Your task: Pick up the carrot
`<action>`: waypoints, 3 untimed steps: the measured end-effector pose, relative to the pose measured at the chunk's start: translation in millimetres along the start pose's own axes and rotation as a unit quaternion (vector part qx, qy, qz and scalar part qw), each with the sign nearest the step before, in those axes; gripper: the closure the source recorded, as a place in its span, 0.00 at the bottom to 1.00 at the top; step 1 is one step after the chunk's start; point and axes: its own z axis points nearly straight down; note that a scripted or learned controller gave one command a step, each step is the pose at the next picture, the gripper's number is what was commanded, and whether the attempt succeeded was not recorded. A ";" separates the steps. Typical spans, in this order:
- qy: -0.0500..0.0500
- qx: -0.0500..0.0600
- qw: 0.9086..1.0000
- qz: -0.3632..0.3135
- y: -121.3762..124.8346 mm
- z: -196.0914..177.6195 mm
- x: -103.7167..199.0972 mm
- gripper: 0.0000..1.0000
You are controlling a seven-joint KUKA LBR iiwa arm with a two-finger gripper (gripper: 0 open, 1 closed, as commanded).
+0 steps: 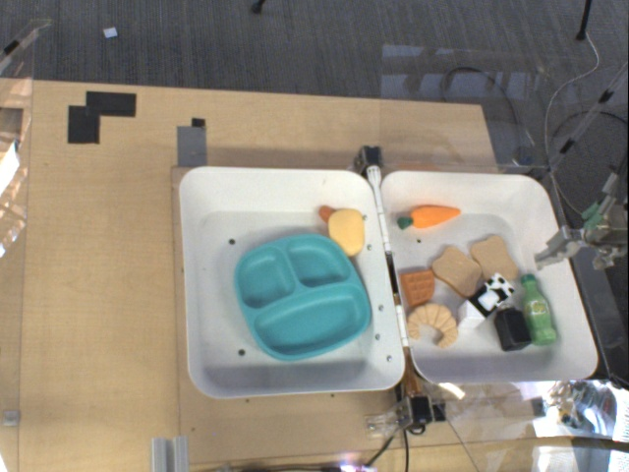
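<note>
On the tabletop (98,293), the left bin (197,264) holds a teal divided plate (303,296) with a yellow toy (346,230) at its upper right corner. In the right bin (560,214), the carrot (434,216) lies alone near the far wall, its long axis nearly level across the view: green top toward the bins' divider, orange tip pointing right and slightly away. Nearer sit bread slices (457,269), a croissant (435,324) and a green bottle (537,310). The end effector (568,242) hovers at the bin's right rim, holding nothing; I cannot tell how far open it is. Judging by this, the approach has barely begun; next it must travel left over the carrot and close across its narrow width.
</note>
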 end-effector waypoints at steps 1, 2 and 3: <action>0.002 0.002 0.998 -0.057 42.1 60.7 48.6 0.00; 0.001 0.002 0.991 0.133 89.9 114.0 65.7 0.00; -0.001 -0.009 0.984 0.175 161.1 152.4 83.4 0.00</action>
